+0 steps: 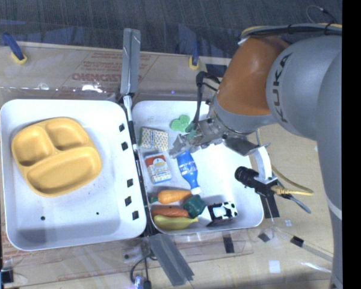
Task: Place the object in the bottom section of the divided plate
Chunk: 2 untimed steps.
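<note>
The left bin (12,221) holds the yellow divided plate (55,155), which lies flat. All three of its sections are seen bare, the large bottom section included, so no delivery has been made.

In the right bin (243,188) the loose items are found gathered toward its left and lower parts: a patterned packet (154,139), a red-labelled box (159,168), a green piece (180,124), a blue bottle (188,170), a carrot (174,195), a red pepper-like item (168,211), a banana (174,222), a dark green piece (194,206) and a black-and-white toy (222,212).

The gripper (189,138) is seen low over the right bin, just above the blue bottle's upper end. Whether its jaws stand apart or together cannot be told, and no object is seen between them.

The task is judged to be at its opening stage: an object has yet to be secured, carried across and set in the bottom section.
</note>
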{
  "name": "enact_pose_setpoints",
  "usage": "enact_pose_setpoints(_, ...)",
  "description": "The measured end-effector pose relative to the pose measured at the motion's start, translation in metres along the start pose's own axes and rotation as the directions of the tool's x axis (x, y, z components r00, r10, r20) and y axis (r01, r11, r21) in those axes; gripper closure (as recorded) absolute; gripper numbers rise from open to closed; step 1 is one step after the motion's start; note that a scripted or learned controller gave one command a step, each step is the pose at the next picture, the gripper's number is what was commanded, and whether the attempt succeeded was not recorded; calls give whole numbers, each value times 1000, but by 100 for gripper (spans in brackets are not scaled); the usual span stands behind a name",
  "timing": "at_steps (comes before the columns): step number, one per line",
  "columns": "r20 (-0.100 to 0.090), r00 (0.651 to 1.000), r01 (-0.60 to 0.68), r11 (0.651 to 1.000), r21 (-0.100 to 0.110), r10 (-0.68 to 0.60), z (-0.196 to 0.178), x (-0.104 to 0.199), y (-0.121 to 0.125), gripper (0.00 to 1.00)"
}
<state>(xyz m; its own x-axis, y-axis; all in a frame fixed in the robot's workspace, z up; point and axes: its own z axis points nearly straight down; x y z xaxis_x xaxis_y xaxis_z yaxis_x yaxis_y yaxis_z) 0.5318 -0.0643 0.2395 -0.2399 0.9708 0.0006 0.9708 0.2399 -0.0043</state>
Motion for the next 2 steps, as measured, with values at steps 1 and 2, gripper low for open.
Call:
enact_pose_setpoints(1,0,991,-135,991,2,135,-3,-1,51,100)
enact_pose_setpoints(2,0,995,-96,995,1,96,3,70,78,100)
